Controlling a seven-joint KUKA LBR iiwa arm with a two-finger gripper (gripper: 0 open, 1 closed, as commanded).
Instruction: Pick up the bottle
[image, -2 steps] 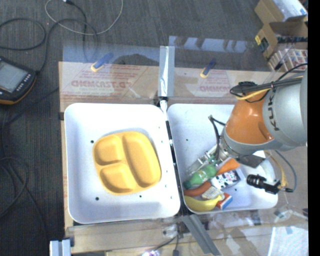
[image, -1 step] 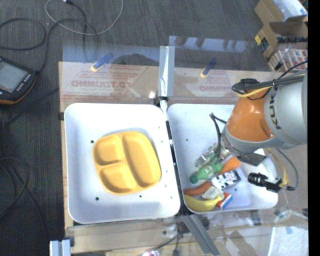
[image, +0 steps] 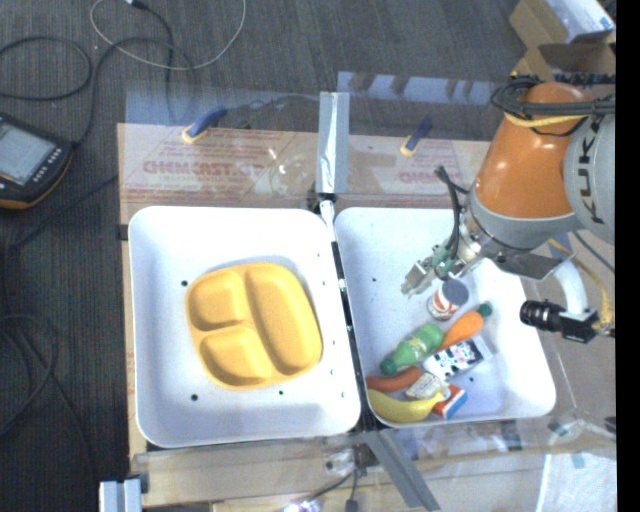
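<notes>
- Two shallow white bins sit side by side on the bench: we count one left bin (image: 160, 300) and one right bin (image: 380, 250), meeting at a central divider.
- One yellow divided tray (image: 255, 323) lies in the left bin, tilted a little; we count three compartments in it.
- One green bottle (image: 416, 348) lies on its side in the right bin, toward that bin's near edge, its yellow cap end pointing lower left.
- One toy carrot (image: 462, 325) lies just beside the bottle, on its upper right side, touching or nearly touching it.
- One red sausage-like piece (image: 393, 380) lies below the bottle, and one banana (image: 402, 405) curves along the bin's near wall under it.
- One small printed packet (image: 462, 356) rests right of the bottle; we also see one small red-and-blue item (image: 452, 402) at the banana's right end.
- One small round can (image: 447, 297) with a grey top stands just above the carrot.
- One gripper (image: 428, 272) hangs over the right bin, above and apart from the bottle, close to the round can; its fingers appear spread, with nothing between them.
- One orange-banded arm (image: 530, 170) reaches in from the right.
</notes>
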